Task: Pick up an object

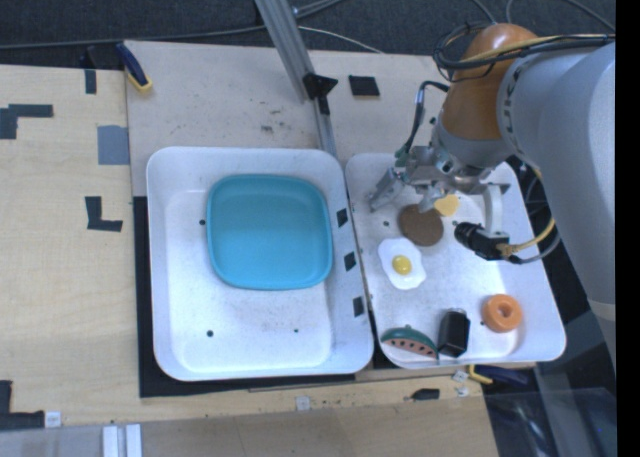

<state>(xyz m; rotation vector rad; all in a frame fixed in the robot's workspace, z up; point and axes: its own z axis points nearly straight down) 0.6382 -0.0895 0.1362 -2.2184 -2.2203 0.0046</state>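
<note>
Overhead, slanted view of the desk [60, 245], read from left to right. The desk surface is pale wood marked with dark tape patches; a yellow-and-blue clamp-like tool [134, 67] lies near its upper left. The left bin [175, 345], shallow and white, holds a square turquoise plate [268, 231] lying flat near the bin's centre. A grey metal bar [290, 45] runs diagonally from the top edge down to the seam between the bins.

The right bin [535, 340] holds the loose objects. Along its near edge, a watermelon slice [409, 344] lies just beside a small black block [453, 333], the two apparently touching. A fried egg [402, 265] lies toward the bin's left-centre. Just above and to the right of it sits a brown round disc [421, 226], with a small yellow piece [446, 205] at its upper right edge. An orange doughnut [501, 312] rests near the right wall, well apart from the others.

The end effector [385, 190] hangs low at the far left part of the right bin, beneath the arm's orange band [490, 50]. Its fingers are splayed apart and released, with nothing between them. The brown round disc lies just to the right of and below the fingertips; whether it touches them is uncertain at this resolution. The fried egg lies near, below the end effector.
</note>
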